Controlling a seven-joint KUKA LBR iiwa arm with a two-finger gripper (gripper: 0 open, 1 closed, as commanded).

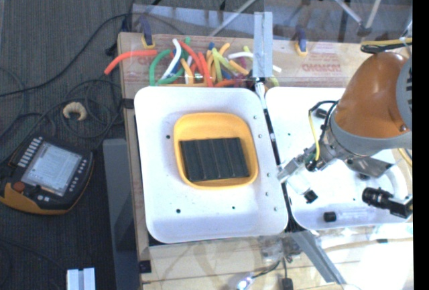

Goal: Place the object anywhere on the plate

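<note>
no legible labels; your dark ridged object [213, 159] sits on the yellow plate [184, 129], left of the gripper [295, 168], whose state i can't tell.

One camera here, fixed high above the tabletop [201, 262], looking down at a slant. It sits far enough back to take in both white bins side by side, the left bin [157, 208] full in frame, the right bin [348, 215] running to the edge. The arm [372, 104] comes in from the right, and dark floor [60, 14] shows along the left and top.
</note>
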